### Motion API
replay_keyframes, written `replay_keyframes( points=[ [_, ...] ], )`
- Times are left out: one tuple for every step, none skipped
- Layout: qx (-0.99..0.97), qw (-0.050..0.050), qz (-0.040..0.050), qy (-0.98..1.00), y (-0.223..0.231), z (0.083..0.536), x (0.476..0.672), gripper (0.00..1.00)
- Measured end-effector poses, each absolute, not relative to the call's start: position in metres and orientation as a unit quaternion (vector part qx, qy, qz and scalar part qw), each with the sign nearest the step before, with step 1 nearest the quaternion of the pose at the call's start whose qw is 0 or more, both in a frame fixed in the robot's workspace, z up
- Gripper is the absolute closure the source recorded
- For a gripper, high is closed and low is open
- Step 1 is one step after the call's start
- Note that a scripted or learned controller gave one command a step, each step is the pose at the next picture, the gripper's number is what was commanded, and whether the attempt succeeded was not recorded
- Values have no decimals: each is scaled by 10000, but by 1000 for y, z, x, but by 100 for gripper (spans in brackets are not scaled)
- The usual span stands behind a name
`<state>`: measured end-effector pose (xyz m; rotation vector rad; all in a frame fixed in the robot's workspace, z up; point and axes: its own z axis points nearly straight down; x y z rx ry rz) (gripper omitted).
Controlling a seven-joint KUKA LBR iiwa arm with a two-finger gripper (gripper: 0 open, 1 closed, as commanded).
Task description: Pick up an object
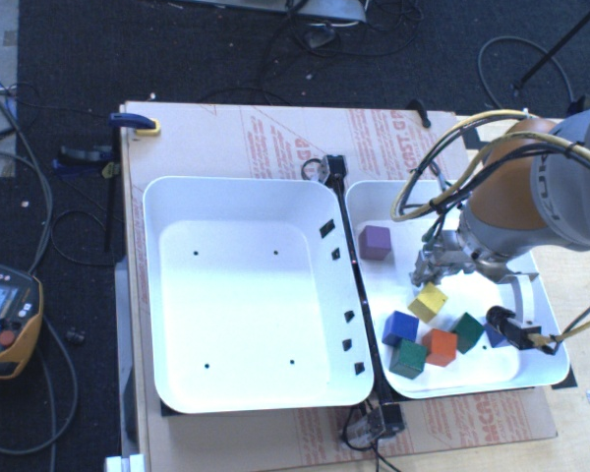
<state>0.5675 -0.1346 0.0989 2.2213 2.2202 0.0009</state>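
Right bin point(393, 197): hand point(434, 275) above yellow block point(428, 303).

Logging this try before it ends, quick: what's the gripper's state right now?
Gripper: cannot be told. It sits low in the right bin, just above the yellow block.

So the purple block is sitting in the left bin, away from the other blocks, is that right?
Not quite. The camera view shows the purple block in the right bin, not the left one. It does sit apart from the other blocks, which cluster nearer that bin's front.
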Motion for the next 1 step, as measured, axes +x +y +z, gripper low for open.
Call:
replay_keyframes(
  points=[
    [7072, -2, 0, 7070, -116, 88, 571, 100]
  ],
)
